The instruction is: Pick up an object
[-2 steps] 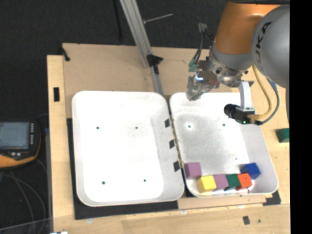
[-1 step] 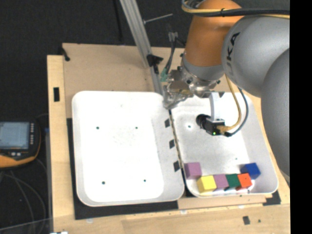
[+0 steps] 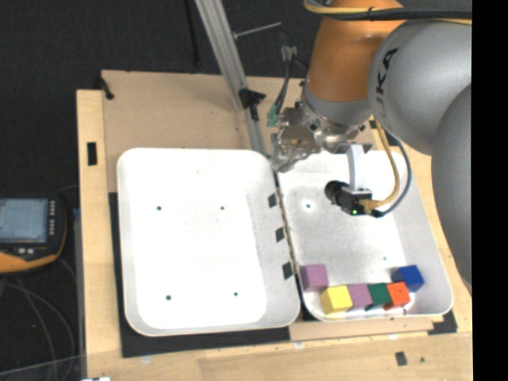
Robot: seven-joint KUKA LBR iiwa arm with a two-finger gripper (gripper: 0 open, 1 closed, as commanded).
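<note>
Several small blocks lie along the near edge of the right bin [image 3: 413,213]: a purple block [image 3: 314,276], a yellow block [image 3: 336,298], a paler purple block [image 3: 359,294], a green block [image 3: 379,294], an orange block [image 3: 397,294] and a blue block [image 3: 409,277]. My gripper [image 3: 288,154] hangs over the far left corner of the right bin, close to the divide between the bins and well away from the blocks. Nothing shows in its grasp.
The left bin [image 3: 198,236] sits beside the right one on the wooden bench. A slanted metal rail [image 3: 226,50] rises behind the bins near the gripper. A small screen device [image 3: 28,225] lies off the bench at the left.
</note>
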